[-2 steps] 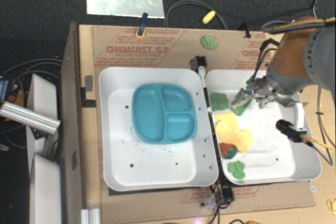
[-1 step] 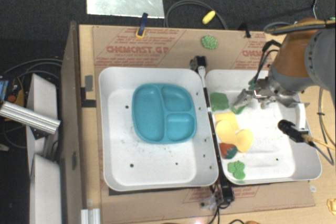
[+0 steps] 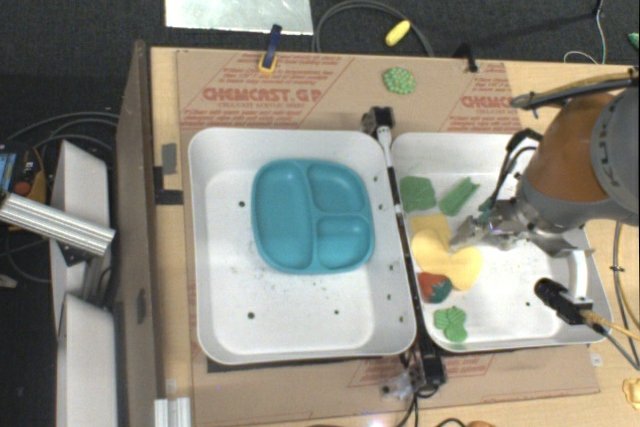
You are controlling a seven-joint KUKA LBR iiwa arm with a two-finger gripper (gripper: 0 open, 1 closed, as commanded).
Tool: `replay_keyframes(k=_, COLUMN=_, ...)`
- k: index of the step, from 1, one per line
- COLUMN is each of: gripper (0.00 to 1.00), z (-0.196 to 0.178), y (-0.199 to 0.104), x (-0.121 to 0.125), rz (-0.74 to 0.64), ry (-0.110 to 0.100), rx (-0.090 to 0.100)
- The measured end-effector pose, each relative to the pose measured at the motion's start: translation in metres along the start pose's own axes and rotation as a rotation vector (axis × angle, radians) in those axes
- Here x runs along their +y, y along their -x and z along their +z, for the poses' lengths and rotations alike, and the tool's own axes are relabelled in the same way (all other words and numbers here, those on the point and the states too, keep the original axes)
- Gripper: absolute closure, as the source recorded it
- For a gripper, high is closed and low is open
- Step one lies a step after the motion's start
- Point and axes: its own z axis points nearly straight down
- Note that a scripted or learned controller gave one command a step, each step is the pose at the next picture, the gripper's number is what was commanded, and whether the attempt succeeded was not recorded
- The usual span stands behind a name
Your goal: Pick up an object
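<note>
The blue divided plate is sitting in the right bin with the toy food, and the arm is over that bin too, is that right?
Not quite. The camera view shows the blue divided plate alone in the left bin, not the right one. The rest holds: the toy food, such as the yellow piece, lies in the right bin, and the arm's gripper is over that bin.

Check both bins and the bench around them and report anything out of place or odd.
One small green knobbly piece lies on the brown board behind the bins, outside both, while the other small pieces sit in the right bin. The blue divided plate lies flat in the left bin, slightly turned. Nothing looks spilled or broken.
</note>
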Motion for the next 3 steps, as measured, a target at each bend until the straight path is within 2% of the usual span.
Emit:
replay_keyframes(k=1, gripper=0.00, z=-0.002, y=-0.038, x=-0.020, rz=-0.007, ry=0.006, rx=-0.001)
replay_keyframes(k=2, gripper=0.00, z=-0.003, y=-0.018, x=0.046, rz=-0.007, ry=0.013, rx=-0.004)
replay_keyframes(k=3, gripper=0.00, z=-0.039, y=0.013, x=0.095, rz=-0.007, ry=0.015, rx=-0.005)
